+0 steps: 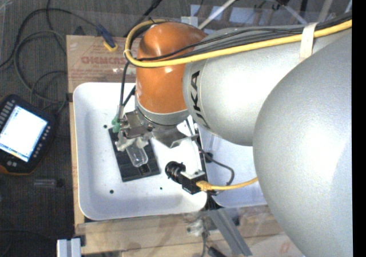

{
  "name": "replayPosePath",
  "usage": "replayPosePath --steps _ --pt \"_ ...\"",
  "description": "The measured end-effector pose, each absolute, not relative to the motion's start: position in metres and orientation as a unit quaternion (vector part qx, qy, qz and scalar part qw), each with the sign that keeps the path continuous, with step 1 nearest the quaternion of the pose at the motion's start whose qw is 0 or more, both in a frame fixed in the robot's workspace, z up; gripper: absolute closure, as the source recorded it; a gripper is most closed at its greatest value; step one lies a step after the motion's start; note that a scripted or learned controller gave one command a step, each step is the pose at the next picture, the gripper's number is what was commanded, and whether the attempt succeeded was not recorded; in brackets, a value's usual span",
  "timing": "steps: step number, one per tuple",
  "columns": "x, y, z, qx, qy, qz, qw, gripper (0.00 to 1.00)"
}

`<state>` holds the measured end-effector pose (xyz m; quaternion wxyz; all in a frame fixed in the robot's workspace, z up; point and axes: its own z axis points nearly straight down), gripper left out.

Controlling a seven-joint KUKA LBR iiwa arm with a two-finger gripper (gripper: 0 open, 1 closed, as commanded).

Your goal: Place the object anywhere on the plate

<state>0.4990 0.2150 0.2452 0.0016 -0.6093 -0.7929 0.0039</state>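
My gripper (pixel 136 153) hangs low over the middle of the left white bin (pixel 91 147), under the arm's orange band (pixel 163 72). Directly beneath it lies a flat black rectangular piece (pixel 130 170), slanted on the bin floor, its upper part covered by the gripper. The gripper's tip looks to be touching or just above this black piece; I cannot tell which. No thing shows held in the gripper. The arm hides the bin's right side.
The grey arm covers most of the right bin (pixel 237 164). A black fitting with a yellow cable (pixel 184 177) hangs off the wrist near the left bin's lower right. A lit tablet (pixel 22 134) lies on the floor at left.
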Motion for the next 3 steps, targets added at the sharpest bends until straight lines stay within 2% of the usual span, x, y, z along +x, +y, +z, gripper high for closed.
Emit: replayPosePath --steps 1,2,3 --pt "0.499 0.215 0.245 -0.61 -0.793 0.004 0.001 0.0" --pt "0.486 0.226 0.333 -0.468 -0.884 0.0033 0.0 0.0" --pt "0.487 0.226 0.339 -0.468 -0.884 0.0069 0.0 1.0"
